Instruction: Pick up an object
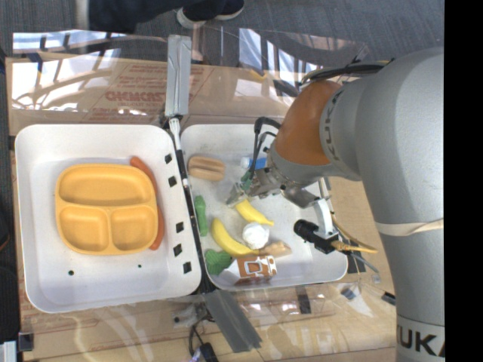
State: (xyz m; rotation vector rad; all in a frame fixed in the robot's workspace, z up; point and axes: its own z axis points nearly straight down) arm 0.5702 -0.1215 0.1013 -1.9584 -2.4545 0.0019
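My gripper hangs low over the middle of the right bin, with the grey arm and its orange band reaching in from the right. Its tip is just above and to the left of a small yellow banana. A larger banana lies below that, next to a white rounded piece. A tan bun rests near the bin's upper left. The arm hides much of the bin's right half.
Along the right bin's left wall lie a green pickle and a dark green piece; an orange-and-white carton sits at the front. The left bin holds a yellow divided tray and an orange sausage.
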